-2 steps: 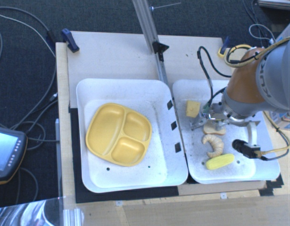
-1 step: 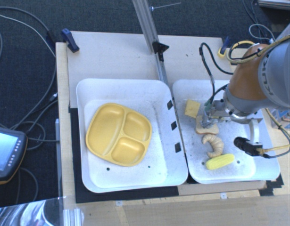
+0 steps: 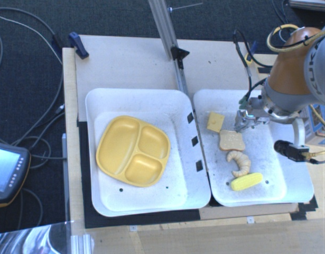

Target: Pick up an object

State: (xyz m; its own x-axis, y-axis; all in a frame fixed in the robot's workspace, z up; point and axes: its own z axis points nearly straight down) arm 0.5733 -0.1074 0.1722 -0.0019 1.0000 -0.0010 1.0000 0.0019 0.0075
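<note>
The right bin (image 3: 289,189) holds a yellow cheese wedge (image 3: 215,122), a tan slice of bread (image 3: 231,141), a pale curled shrimp (image 3: 240,162) and a yellow corn cob (image 3: 246,182). My gripper (image 3: 245,120) is low over the right bin's upper middle, just right of the cheese wedge and just above the bread slice. I see no object lifted off the bin floor.
A yellow divided plate (image 3: 133,150) lies in the left bin (image 3: 99,105). A grey metal pole (image 3: 165,20) slants down to the ridge between the bins. A blue clamp (image 3: 77,44) sits at the bench's back left corner.
</note>
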